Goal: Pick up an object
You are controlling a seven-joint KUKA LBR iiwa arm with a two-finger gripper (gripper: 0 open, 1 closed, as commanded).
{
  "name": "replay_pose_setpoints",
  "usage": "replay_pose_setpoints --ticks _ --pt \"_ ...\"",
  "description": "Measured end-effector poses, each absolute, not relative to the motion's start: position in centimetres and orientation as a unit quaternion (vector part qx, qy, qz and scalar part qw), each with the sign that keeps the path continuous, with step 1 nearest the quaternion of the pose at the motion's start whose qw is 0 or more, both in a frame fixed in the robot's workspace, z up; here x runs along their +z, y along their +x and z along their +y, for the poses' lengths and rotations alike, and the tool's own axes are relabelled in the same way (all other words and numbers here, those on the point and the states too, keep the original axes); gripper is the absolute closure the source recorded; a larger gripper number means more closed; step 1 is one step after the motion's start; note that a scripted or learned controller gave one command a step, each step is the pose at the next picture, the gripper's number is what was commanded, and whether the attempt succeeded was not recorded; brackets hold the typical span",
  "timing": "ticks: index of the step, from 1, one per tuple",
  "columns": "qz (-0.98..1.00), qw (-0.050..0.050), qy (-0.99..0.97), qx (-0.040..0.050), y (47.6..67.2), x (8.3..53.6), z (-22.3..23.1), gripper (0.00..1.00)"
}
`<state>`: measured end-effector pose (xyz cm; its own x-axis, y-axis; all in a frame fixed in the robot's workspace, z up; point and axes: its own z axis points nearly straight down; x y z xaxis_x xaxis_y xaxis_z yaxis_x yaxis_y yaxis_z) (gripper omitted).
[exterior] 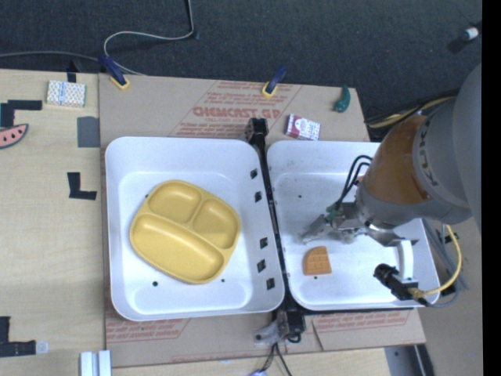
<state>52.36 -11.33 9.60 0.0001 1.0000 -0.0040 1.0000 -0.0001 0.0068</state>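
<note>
— Where is the metal two-finger gripper?

— Low in the right shallow white plastic bin, at the end of the grey arm with the orange band. Its fingers point left and look spread apart, with nothing between them.

— And the thing to pick?

— One small tan waffle-patterned square, like a toy cracker, lies flat on the bin floor just below the fingertips, apart from them. It is the one loose object in that bin.

— The other bin?

— The left white bin holds one yellow plastic tray with three compartments, lying at a tilt to the bin's sides.

— What do the bins rest on?

— Two bins side by side on a brown printed cardboard sheet, held by two yellow-and-blue clamps at its far edge, on a pale wooden bench. One small red-and-white packet lies on the cardboard behind the right bin. Beyond the bench is dark carpet with one thin cable across it.
</note>
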Motion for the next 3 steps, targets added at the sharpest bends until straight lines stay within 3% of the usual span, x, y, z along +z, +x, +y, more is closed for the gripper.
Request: replay_pose_setpoints --ticks 1,2,3 --pt "0.707 0.003 0.707 0.0013 48.5 8.6 -9.6 0.00" --pt "0.707 0.003 0.707 0.0009 48.6 9.6 -9.7 1.00" --pt "0.708 0.000 0.706 0.0000 52.2 20.1 -5.1 1.00"
